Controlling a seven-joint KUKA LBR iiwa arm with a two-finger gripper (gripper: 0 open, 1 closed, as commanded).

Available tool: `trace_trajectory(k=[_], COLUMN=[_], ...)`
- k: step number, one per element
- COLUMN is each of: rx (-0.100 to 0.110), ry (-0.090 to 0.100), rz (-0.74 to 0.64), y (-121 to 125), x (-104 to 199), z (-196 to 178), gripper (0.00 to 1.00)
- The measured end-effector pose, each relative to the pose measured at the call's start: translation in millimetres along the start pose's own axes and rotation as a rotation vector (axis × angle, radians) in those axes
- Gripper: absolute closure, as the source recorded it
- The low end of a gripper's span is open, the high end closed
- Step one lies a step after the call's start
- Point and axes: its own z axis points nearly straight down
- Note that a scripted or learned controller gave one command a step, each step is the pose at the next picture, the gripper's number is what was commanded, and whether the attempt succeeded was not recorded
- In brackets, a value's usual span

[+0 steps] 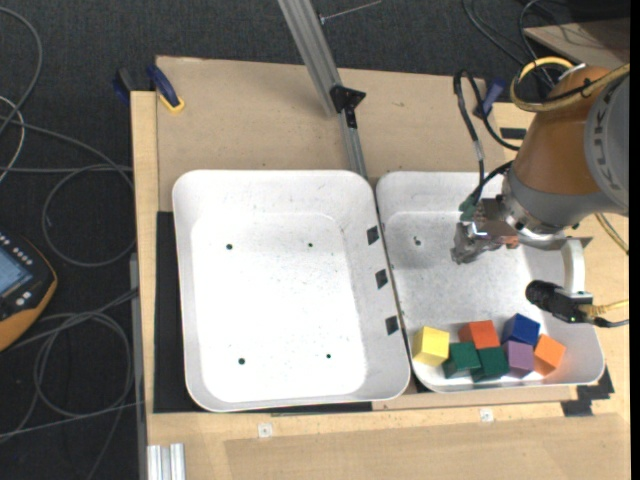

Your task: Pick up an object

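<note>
The left bin (270, 288) lies well to the left of the fingers (468, 250), which hang over bare floor in the right bin (440, 268); whether they stand wide or narrow I cannot tell, and nothing shows between them. Below them, along the bin's near wall, sits a huddle of small blocks. Leftmost is the yellow block (433, 344), set slightly apart. Then come the green blocks (478, 360), red block (482, 334), purple block (520, 356), blue block (524, 328) and orange block (549, 351), packed touching. They look light, rigid and flat-sided, so pinching opposite faces should suit; the yellow one seems easiest.
</note>
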Motion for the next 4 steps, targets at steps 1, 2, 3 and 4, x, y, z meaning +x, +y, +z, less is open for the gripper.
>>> trace_trajectory(k=[1,2,3,4], rx=[-0.001,0.006,0.005,0.010], ry=[0.000,0.004,0.003,0.004], rz=[0.000,-0.004,-0.005,-0.004], y=[2,-8,-13,-20], x=[0,48,100,152], z=[-54,-67,-77,-63], gripper=[1.00,1.00,1.00,1.00])
